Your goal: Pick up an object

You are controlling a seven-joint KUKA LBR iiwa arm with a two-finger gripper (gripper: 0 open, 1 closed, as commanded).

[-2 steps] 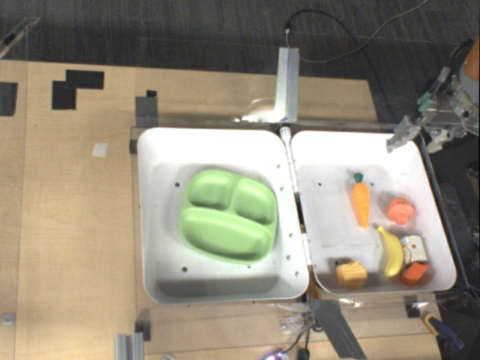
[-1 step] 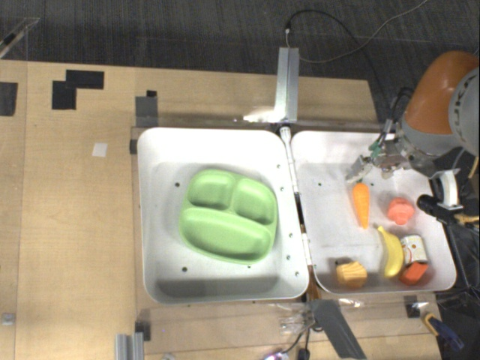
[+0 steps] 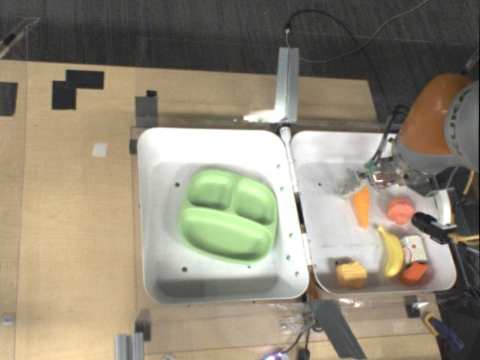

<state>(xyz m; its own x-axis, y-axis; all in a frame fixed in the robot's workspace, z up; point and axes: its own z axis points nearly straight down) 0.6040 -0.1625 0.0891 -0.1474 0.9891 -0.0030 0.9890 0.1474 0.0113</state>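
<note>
Carrot (image 3: 361, 206) lies just below tool (image 3: 377, 175); tool's state cannot be told.

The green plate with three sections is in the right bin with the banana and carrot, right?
Not quite. The green plate lies in the left bin by itself. The banana and carrot are in the right bin, as the camera view shows.

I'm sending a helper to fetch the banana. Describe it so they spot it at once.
Go to the right bin, the one without the green plate. Near its front right corner lies the banana, between a carrot and a small box. It alone is yellow, long and curved.
</note>
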